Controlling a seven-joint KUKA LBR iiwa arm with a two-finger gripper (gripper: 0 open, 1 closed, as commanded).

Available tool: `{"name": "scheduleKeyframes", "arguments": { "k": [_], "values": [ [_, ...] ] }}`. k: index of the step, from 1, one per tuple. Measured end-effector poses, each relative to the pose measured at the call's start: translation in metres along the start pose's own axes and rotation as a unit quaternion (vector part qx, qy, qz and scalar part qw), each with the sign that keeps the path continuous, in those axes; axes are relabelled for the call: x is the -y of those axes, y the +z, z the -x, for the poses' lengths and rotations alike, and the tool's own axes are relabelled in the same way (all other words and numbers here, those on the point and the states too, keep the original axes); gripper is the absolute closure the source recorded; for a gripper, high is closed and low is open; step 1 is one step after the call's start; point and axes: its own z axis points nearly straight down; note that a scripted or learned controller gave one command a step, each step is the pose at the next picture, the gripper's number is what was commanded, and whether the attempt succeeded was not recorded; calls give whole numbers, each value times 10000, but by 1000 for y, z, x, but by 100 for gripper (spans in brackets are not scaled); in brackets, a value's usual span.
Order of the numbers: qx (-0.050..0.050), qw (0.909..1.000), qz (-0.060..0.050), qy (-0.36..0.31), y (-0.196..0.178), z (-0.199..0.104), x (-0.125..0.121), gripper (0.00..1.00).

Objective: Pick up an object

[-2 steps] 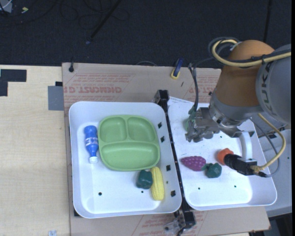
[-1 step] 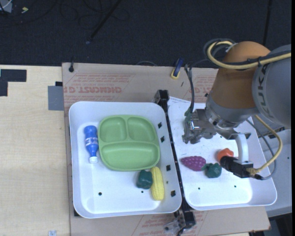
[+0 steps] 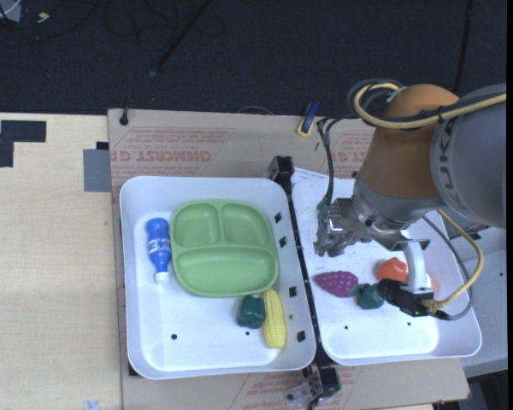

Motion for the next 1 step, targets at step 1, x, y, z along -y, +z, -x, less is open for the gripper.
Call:
{"name": "scheduleKeyframes", "arguments": {
  "k": [1],
  "values": [
    [-3,10000,21,-2,-9,-1,-9,100]
  ]
}}
